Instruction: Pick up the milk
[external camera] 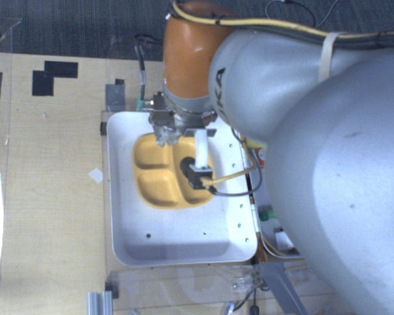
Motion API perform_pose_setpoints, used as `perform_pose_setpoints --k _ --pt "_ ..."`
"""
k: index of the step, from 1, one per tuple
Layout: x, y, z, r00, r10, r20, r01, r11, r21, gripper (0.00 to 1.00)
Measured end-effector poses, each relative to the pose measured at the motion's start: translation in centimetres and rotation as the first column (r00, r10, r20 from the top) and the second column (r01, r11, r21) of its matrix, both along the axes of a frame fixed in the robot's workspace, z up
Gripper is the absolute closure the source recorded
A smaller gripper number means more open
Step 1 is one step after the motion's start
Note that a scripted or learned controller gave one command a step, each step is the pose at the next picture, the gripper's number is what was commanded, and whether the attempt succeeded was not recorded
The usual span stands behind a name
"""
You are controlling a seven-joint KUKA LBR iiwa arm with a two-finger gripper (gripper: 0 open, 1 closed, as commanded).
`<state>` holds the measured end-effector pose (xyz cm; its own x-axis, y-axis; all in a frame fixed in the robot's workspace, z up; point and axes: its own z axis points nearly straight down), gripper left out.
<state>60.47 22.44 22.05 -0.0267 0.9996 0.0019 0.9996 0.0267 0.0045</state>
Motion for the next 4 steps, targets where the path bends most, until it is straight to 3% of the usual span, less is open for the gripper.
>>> perform_pose_setpoints --k 3,4 --pt "0.4 0.2 3.5 1.000 0.011 0.014 -0.011 1.000 0.005 1.00" --pt "-5.7 0.2 3.9 1.000 -0.028 -0.002 0.028 1.000 0.000 1.00"
